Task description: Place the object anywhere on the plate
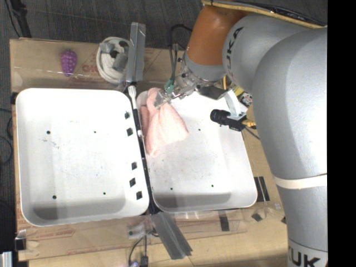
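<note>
The gripper (167, 95) sits at the upper left corner of the right bin (222, 171), its fingers pinched on the top of a pink cloth (162, 125). The cloth hangs and drapes against the bin's left wall, its long axis running from the gripper down the frame, slightly toward the lower left. The left bin (72, 149) lies beside it.
</note>
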